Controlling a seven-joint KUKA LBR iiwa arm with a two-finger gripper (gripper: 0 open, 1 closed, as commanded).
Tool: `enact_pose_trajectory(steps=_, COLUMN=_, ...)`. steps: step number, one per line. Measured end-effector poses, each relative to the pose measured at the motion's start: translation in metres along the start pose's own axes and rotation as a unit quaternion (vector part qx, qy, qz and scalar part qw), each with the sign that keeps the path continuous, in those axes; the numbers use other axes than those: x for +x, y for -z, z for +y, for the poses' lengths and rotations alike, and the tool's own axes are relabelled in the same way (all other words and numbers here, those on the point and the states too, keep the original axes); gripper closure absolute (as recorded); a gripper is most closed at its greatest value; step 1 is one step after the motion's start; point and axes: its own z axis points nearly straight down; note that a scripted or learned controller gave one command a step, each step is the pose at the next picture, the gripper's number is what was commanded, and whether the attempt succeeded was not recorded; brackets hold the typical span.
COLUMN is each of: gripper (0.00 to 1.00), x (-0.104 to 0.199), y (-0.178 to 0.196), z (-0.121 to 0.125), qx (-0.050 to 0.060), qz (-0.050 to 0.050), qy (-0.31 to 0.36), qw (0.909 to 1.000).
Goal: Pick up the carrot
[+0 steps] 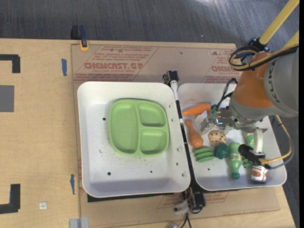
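Camera view, nearest first: a green bottle [234, 164] and sliced cucumber [204, 155] crowd the right bin's [278, 177] front. Farther back, the gripper [214, 119] hovers just beside the carrot [196, 109]. A clean grasp probably means straddling the carrot's middle, clear of the neighbouring orange piece [194, 133].

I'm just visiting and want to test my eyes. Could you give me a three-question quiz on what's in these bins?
1. True or false: the green divided plate lies in the left bin.
2. Which bin is the gripper over: A left, B right?
3. What orange item lies just left of the gripper?

Key: 1 true. 2 B. 3 the carrot, beside a second orange piece lower down.
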Motion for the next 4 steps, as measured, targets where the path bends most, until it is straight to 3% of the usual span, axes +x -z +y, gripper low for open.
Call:
enact_pose_trajectory(steps=1, gripper=0.00, x=0.058, y=0.091, z=0.055, qx=0.000, qz=0.001, qy=-0.003, qw=1.0000)
enact_pose_trajectory(steps=2, gripper=0.00, x=0.001, y=0.032, z=0.060, qx=0.000, qz=0.000, qy=0.018, qw=0.9998)
enact_pose_trajectory(steps=3, gripper=0.00, x=0.003, y=0.016, z=0.070, qx=0.001, qz=0.000, qy=-0.050, qw=0.9988)
enact_pose_trajectory(steps=4, gripper=0.00, x=-0.018, y=-0.005, z=0.054, qx=-0.001, qz=0.002, qy=-0.231, qw=0.9730)
